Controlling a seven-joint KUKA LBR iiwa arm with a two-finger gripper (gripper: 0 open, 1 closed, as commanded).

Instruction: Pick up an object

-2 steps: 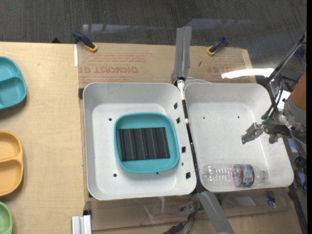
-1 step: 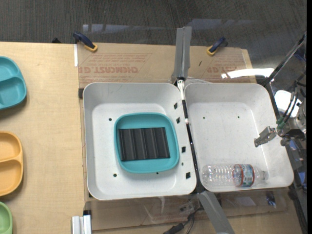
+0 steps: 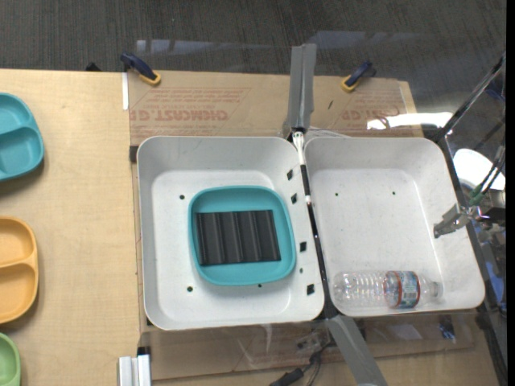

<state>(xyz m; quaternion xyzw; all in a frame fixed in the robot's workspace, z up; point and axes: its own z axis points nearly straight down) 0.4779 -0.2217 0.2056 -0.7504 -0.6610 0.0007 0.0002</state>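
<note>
A clear plastic water bottle [image 3: 385,288] with a red and blue label lies on its side along the front wall of the right bin [image 3: 378,191], cap pointing right. In the left bin [image 3: 161,215] a teal square tray [image 3: 241,273] with a dark ribbed insert lies flat in the middle.
A grey metal piece [image 3: 451,222] juts over the right bin's right rim. Teal [image 3: 16,147], orange [image 3: 14,268] and green [image 3: 5,362] plates lie on the wooden table at far left. Cardboard [image 3: 209,107] with two clamps lies behind the bins.
</note>
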